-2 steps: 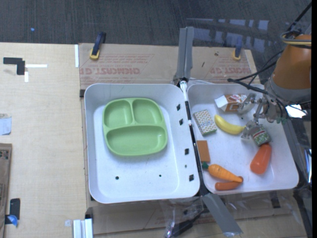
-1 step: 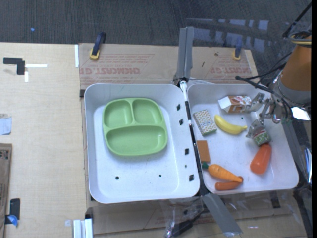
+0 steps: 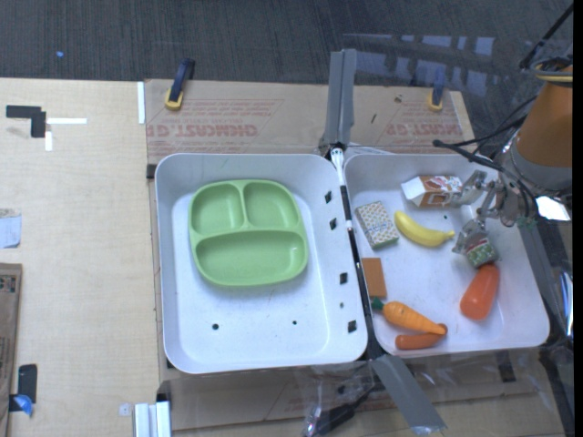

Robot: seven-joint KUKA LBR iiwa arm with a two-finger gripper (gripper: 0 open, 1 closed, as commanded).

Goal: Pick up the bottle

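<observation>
Bench front: clear plastic wrap and a grey flap [image 3: 410, 406] lay below the bins' near edge.
Right bin [image 3: 537, 335], near part: a carrot [image 3: 412, 317] lay by the front-left corner, w/ a small red-orange piece [image 3: 419, 341] just in front of it, touching or nearly so.
Orange card: a flat brown-orange block [image 3: 373, 278] lay by the right bin's left wall, just behind the carrot.
Bottle [image 3: 480, 282]: orange-red body, lay tilted on the right bin's floor, right of centre; its cap end, w/ a greenish-grey wrap, pointed up toward the gripper.
Gripper [image 3: 485, 215]: hung over the right bin's right side, directly above the bottle's cap end. Fingers: couldn't tell if spread or closed; nothing was clearly seen between them.
Left bin [image 3: 173, 271]: green divided plate [image 3: 248, 233] sat in its far-left half; three compartments.
Banana [image 3: 423, 231]: lay mid right bin, left of the gripper.
Sponge-like pad [image 3: 376, 223]: patterned, just left of the banana, near the centre divider.
Carton [image 3: 433, 189]: small white/red box at the right bin's far side, behind the banana.
Arm [image 3: 551, 126]: orange band showed at the right edge, cables around it.
Far bench: cardboard sheet [image 3: 246, 116] w/ two yellow-handled clamps [image 3: 178, 84].
</observation>
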